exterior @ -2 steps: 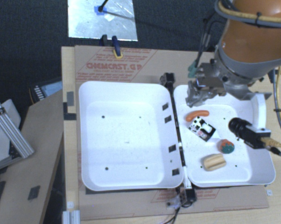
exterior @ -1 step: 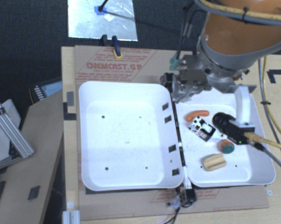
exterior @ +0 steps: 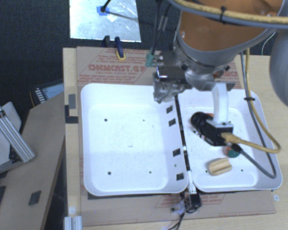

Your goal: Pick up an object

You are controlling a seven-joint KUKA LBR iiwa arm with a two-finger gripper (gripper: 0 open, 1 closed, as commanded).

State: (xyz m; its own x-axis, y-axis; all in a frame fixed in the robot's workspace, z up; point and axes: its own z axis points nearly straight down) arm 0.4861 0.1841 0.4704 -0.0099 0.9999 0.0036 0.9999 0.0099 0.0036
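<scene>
A tan rounded block lies near the front of the right bin. Just behind it, to its right, sits a small orange and teal object, partly covered by the yellow cable. My gripper hangs over the back end of the strip between the two bins, to the left of and behind both objects. I see nothing held under it.
The left bin stands beside the right one on a cardboard sheet. Two clamps sit at the sheet's back edge. A shiny metal sheet lies further back. The arm's bulk overhangs the right bin's back.
</scene>
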